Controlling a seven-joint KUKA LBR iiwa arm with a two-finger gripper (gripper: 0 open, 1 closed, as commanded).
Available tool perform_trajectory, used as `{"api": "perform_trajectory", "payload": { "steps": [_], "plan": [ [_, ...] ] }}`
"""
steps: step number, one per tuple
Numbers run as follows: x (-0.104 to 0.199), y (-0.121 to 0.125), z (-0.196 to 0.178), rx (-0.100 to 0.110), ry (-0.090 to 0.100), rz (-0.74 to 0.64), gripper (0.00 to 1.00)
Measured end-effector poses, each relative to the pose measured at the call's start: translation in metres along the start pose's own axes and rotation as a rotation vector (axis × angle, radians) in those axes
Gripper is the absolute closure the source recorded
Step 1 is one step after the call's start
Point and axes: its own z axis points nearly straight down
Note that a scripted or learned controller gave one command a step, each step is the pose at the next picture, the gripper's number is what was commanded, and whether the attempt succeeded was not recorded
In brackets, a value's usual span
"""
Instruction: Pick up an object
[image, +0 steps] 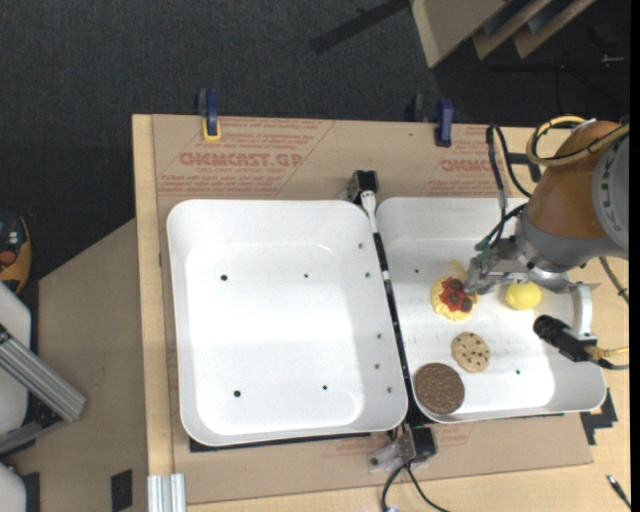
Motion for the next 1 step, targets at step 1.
{"api": "perform_trajectory", "payload": {
  "steps": [1],
  "plan": [
    [0.0505, -0.0312, -0.1465, 0.002, 0.000, -0.005, 1.00]
  ]
}}
